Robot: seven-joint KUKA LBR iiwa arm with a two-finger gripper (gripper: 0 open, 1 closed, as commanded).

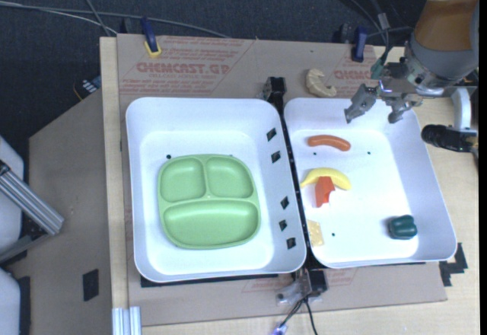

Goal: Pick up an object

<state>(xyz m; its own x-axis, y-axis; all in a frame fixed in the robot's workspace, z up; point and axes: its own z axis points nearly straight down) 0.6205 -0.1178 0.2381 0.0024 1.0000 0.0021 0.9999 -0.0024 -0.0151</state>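
Nearest the camera, the bench [190, 303] shows bare wood below the two bins; on it sit the left bin [141, 173] and the right bin [430, 181], side by side and touching along their inner rims, where a row of small black clips [283, 204] runs; a green divided plate [208, 200] with three compartments lies in the middle of the left bin, toward its near edge; in the right bin a small tan cracker-like square [313, 232] lies in the near left corner, close to the inner rim; a dark green rounded object [402, 228] rests near the bin's near right corner; further in, a yellow banana-shaped piece [332, 176] lies by the left rim, touching a red-orange piece [324, 191] on its near side; beyond these an orange sausage-shaped toy [329, 143] lies toward the far left corner; the gripper [376, 106] hangs over the far edge of the right bin, its two fingers spread apart with nothing between them, well apart from every object in the bin; the grey arm [445, 44] with its orange band rises from it at the far right; a beige curved piece [320, 82] lies on the cardboard sheet [190, 63] just past the bins' far edge; blue clamps [151, 40] pin that sheet at the bench's far edge.
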